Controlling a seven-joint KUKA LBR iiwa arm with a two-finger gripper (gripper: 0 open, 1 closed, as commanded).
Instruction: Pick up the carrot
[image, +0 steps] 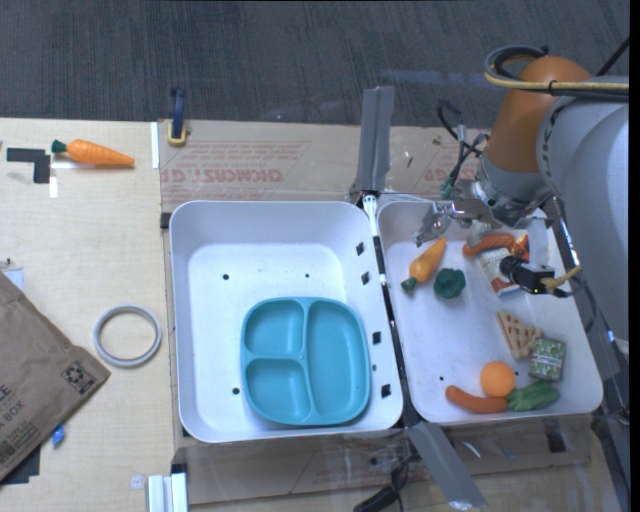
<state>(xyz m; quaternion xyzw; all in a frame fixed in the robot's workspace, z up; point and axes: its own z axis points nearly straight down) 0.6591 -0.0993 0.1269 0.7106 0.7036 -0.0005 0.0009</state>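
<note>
Nearest the bottom of the frame, the left bin (190, 300) holds a blue divided tray (305, 362), while the lower right corner of the right bin (425, 395) is crowded: an orange ball (497, 379), a sausage (474, 400), a green vegetable (532, 397), a waffle piece (516, 333) and a small green packet (548, 357).

Further up, the carrot (428, 262) lies slanted in the upper left part of the right bin, its green end pointing down-left, with a dark green lump (450, 283) just beside it on the right. The gripper (437, 222) hangs just above the carrot's orange end, near the bin's far wall; whether it is spread or closed I cannot tell, and nothing is visibly held.

To my eye the approach is in hand. A good grab would come straight down across the carrot's thick middle, closing across its slant. The bin's left wall and the green lump hem it in; open floor lies below it.

Far off, upper left, a second carrot (93, 153) rests on the bench.
</note>
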